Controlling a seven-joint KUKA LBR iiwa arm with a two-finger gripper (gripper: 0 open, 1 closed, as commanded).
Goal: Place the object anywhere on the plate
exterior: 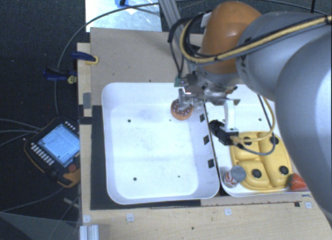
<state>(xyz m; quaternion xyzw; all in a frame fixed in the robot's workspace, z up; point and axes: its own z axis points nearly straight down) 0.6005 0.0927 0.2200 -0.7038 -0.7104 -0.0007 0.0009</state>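
Leftmost, beside the bench: a teach pendant (54, 145), screen lit pale blue, its writing too small to read. Just above it, blue clamps (78, 56) biting the bench's left edge.

Next, the left bin (150, 150), white and shallow, a few dark dots on its floor. Near its far right corner, close to the wall shared with the neighbouring bin: the object (181, 112), small, round, brownish with a paler centre. No long axis to speak of, so probably no approach angle favoured. No label or brand to be made out on it.

Directly over it, and seemingly touching its top: the gripper (184, 97), hanging from the grey arm with its orange band. Wide, narrow or closed on the object: cannot tell from this slanted view, the wrist and cables crowding the spot.

Further right, the right bin (249, 111), and low in it the yellow plate (259, 163), moulded with dark-spotted hollows. Lies to the right of the gripper and nearer the camera, across the dividing wall: by this reading, the relation deciding the coming move, a lift over the wall and then a carry rightward.

Beside the plate's near left corner, a small grey and white piece (237, 173); at its near right corner, a red piece (298, 182).
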